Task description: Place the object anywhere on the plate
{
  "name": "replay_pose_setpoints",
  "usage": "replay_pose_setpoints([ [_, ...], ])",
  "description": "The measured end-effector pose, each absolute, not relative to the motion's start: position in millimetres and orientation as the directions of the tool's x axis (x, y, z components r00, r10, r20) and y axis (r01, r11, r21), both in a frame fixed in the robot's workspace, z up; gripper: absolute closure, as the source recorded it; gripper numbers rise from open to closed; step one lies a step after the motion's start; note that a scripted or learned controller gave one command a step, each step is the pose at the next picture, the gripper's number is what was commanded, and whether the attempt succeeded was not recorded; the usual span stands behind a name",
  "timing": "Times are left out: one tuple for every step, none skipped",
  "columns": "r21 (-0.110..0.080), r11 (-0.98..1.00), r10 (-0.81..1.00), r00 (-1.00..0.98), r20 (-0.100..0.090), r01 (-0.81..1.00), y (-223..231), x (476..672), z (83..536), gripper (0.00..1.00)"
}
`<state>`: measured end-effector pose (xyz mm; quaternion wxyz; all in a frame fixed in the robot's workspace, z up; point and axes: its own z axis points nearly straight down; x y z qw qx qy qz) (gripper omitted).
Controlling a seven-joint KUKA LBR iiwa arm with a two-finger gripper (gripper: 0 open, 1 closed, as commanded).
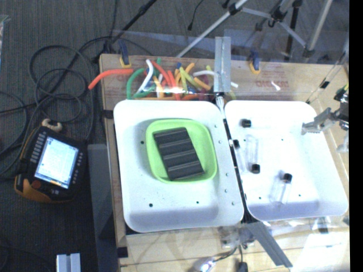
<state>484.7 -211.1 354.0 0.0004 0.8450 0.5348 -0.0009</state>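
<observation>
A green square plate (209, 152) lies in the left white bin (133, 197). A dark grey ridged block (180, 153) rests flat on the plate, near its middle and turned slightly. At the far right, over the right bin's (317, 203) upper right edge, a grey part of my gripper (319, 123) reaches in. It is well away from the plate and the block, and nothing shows in it.
Three clear vials with black caps lie in the right bin: one (245, 123) near the top, one (252, 152) at the left, one (281, 187) lower down. Coloured tubes (164, 79) are heaped behind the bins. A metal post (223, 67) stands between them.
</observation>
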Motion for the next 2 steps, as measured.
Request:
replay_pose_setpoints([
  [-0.001, -0.458, 0.889, 0.458, -0.001, 0.889, -208, 484.5, 276, 0.00],
  [-0.001, -0.340, 0.940, 0.340, -0.003, 0.940, -212, 563.3, 293, 0.00],
])
